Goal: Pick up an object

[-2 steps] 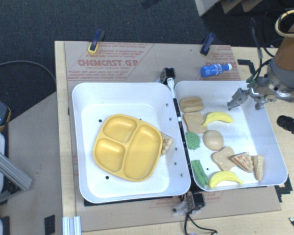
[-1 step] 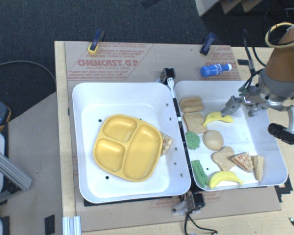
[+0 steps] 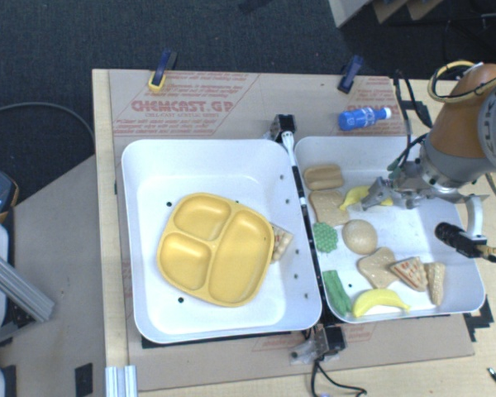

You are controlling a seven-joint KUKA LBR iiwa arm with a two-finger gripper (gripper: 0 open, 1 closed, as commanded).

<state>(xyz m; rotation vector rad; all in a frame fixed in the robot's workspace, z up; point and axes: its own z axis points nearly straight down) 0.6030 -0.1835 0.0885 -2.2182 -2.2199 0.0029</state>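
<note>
My gripper (image 3: pixel 386 193) hangs low over the upper middle of the right bin (image 3: pixel 471 292), with the grey arm and its orange band (image 3: pixel 473 85) behind it at the right. Just left of its tip lies a small yellow piece (image 3: pixel 355 197). Below that are a tan bread roll (image 3: pixel 322 176), a green round piece (image 3: pixel 325 236) and a beige ball (image 3: pixel 360 236). Toward the bin's front lie a bread slice (image 3: pixel 375 266), a pizza wedge (image 3: pixel 410 272), a banana (image 3: pixel 379 303) and a green pickle (image 3: pixel 336 291).
The left bin (image 3: pixel 149 180) holds a yellow divided plate (image 3: pixel 215 249) with a small cracker (image 3: pixel 281 241) at its right edge. A blue bottle (image 3: pixel 364 118) lies on the bench behind the right bin. Clamps (image 3: pixel 159 71) sit along the board's far edge.
</note>
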